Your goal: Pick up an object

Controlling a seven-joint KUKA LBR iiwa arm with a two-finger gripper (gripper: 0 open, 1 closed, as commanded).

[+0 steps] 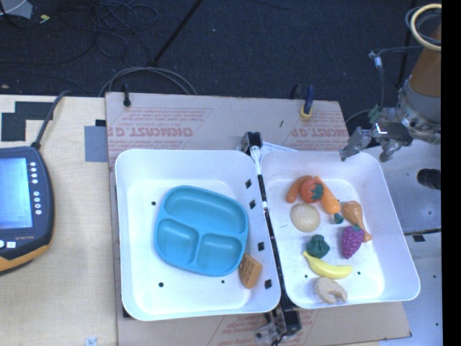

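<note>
From the overhead camera, the arm (425,71) comes in at upper right and its hand (374,144) hangs above the far right corner of the right bin (395,215). Its fingers are spread apart with nothing between them, touching nothing.

Below it, the right bin is crowded with toy food: a tomato (312,189) between two carrots, a pale round ball (305,218), a chicken leg (354,213), purple grapes (351,241), a piece of broccoli (317,247), a banana (328,268) and a beige lump (330,290) at the near edge.

The left bin (137,193) holds a blue divided plate (202,229), with a waffle (250,271) just beside its near right corner.

On the worktop at far left sits a control pendant (21,200), and cables trail across the dark floor behind.
</note>
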